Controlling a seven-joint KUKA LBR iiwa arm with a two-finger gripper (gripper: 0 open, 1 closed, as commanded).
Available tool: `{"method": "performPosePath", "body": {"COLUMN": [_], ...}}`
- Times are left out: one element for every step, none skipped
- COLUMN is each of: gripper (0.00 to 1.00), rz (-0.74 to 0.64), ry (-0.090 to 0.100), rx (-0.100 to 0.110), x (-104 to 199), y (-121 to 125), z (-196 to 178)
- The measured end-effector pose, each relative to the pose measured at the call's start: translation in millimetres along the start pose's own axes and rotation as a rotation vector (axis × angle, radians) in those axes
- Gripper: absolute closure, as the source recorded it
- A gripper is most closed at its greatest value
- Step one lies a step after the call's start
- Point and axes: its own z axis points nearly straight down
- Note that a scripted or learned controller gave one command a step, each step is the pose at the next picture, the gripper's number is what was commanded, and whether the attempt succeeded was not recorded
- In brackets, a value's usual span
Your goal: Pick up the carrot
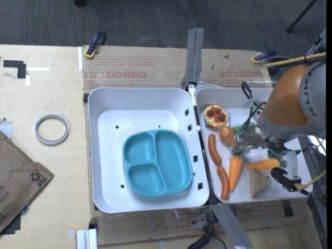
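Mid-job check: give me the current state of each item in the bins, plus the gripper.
gripper: low in the right bin, at the carrot's top end; grasp unclear
carrot: lying in the bin, not lifted
second carrot: lying flat under the arm
two sausages: lying end to end
mini pizza: flat, topping up
blue divided plate: upright in the left bin

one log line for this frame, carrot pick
task: pick up carrot | claw: in right bin, at top end of carrot | carrot: lying in bin, beside sausages | left bin: blue plate

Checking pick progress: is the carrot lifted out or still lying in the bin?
Still lying in the right bin: the carrot rests on its floor, gripper at its top end.
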Motion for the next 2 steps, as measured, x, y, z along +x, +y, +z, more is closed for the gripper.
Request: {"method": "performPosePath", "body": {"gripper": [0.0,0.0], "rz": [0.0,-0.08], "ry": [0.0,0.0], "rx": [0.0,0.0], "x": [0.0,13.7], "y": [0.0,-43.3], "z": [-0.1,9.4]}}
